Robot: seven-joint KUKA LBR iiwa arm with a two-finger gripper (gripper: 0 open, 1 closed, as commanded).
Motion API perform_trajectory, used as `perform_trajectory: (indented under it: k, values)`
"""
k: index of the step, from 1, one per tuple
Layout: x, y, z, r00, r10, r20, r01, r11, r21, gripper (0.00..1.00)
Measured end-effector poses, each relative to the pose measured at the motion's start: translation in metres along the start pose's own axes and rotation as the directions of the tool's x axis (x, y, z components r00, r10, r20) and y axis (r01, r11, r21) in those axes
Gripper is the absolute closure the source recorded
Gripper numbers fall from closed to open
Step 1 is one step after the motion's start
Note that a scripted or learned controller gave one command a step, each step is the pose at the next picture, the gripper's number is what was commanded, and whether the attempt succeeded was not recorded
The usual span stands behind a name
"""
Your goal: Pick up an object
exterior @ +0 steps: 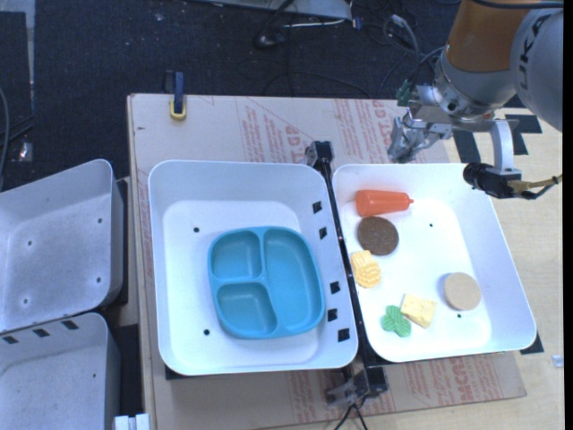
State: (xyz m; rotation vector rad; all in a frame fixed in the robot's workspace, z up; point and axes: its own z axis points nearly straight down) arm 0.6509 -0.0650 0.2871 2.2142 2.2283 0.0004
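Orange carrot [383,202] lies nearest the pincer [407,143], at the far edge of the right bin [501,267].
Whether the pincer is open or closed cannot be told; it hovers above the bin's far rim. Best to descend straight over the carrot's middle, closing across its narrow width, clear of the brown disc [379,236] just beside it.

Inventory: two white bins [170,186]; one blue divided tray [265,281]; six food items, comprising one orange carrot [383,202], one brown disc [378,236], one tan disc [461,290], one yellow corn piece [365,269], one cheese wedge [418,310], one green piece [395,322].
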Motion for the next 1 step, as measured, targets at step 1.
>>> perform_trajectory:
  k: [1]
  values:
    - [0.0567, 0.0055, 0.0012, 1.000, -0.002, -0.002, 0.002, 1.000, -0.001, 1.00]
